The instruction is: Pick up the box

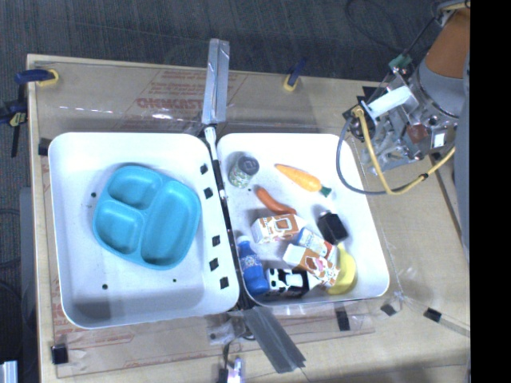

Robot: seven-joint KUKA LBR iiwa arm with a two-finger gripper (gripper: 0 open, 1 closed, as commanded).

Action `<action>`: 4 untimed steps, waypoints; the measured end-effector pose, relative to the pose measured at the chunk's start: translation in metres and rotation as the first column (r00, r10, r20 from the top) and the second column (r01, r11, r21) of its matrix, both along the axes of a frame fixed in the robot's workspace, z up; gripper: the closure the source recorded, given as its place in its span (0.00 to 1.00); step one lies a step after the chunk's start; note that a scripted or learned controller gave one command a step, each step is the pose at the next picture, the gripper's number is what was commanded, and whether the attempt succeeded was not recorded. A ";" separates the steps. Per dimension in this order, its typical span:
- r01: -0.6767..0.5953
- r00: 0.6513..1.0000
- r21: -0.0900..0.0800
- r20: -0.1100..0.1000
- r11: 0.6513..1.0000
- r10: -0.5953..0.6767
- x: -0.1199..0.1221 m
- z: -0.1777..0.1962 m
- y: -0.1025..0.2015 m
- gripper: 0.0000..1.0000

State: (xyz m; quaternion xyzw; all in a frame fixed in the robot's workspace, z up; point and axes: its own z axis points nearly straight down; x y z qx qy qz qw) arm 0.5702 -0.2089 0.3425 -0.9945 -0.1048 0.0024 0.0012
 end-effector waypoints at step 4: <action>0.002 1.000 0.000 0.002 1.000 -0.002 -0.086 -0.017 0.114 1.00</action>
